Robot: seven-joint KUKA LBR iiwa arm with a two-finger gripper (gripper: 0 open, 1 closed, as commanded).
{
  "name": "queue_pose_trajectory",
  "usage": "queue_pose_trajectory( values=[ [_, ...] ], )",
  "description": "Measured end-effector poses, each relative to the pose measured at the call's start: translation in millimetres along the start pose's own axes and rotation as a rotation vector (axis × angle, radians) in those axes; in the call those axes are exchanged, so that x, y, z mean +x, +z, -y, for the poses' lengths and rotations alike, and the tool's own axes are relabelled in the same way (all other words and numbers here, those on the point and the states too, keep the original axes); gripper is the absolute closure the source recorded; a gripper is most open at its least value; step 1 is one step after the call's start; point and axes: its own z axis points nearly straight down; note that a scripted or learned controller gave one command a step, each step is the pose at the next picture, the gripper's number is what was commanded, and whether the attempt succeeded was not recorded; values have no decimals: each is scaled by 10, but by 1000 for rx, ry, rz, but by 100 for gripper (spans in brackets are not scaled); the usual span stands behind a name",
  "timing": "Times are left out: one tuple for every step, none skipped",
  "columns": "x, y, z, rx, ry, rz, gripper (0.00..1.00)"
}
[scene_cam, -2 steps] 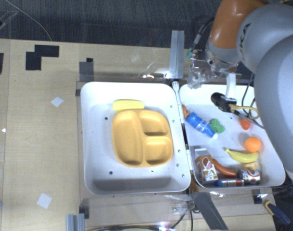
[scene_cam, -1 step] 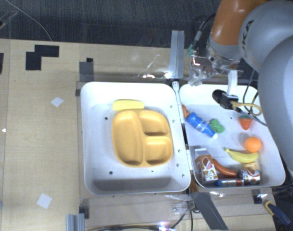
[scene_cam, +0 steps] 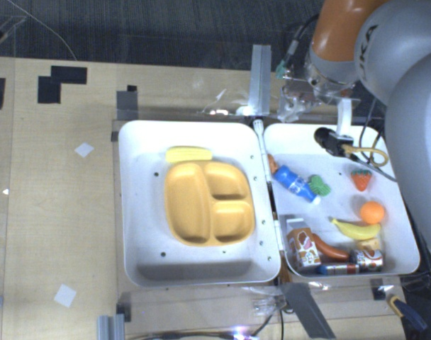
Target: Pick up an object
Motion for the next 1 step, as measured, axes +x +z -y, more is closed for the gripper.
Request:
queue_pose_trajectory(
  values=[
    [18,-123,-17,-6,-9,1,100]
  ],
)
